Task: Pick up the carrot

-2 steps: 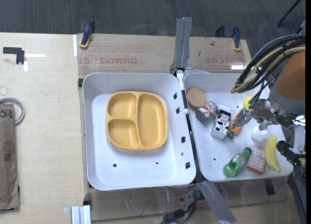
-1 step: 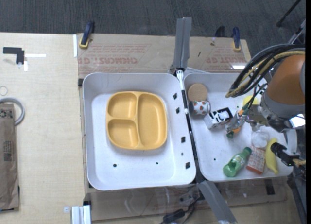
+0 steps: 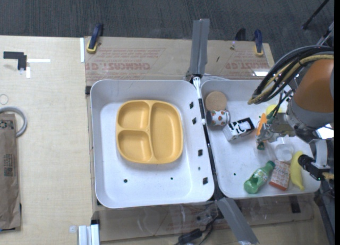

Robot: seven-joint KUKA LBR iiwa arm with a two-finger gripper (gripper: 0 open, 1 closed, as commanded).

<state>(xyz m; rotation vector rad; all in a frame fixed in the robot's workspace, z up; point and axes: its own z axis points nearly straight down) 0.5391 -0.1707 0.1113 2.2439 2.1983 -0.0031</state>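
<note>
The carrot [image 3: 261, 124] shows as a small orange sliver in the right bin [image 3: 228, 185], just right of a white and black box [image 3: 240, 127]. My gripper [image 3: 262, 138] hangs straight over that spot, at the end of the grey arm with its orange band [image 3: 317, 83]. It touches or closely overlaps the carrot's lower end, and the gripper body hides most of the carrot. Whether the carrot is between the jaws cannot be made out.
The right bin also holds a brown round object [image 3: 216, 100], a spotted white cup [image 3: 219, 117], a green bottle [image 3: 258, 179], an orange packet [image 3: 280, 176], a banana [image 3: 296, 172] and a clear cup [image 3: 284, 151]. A yellow divided plate [image 3: 150, 131] lies in the left bin [image 3: 106, 185].
</note>
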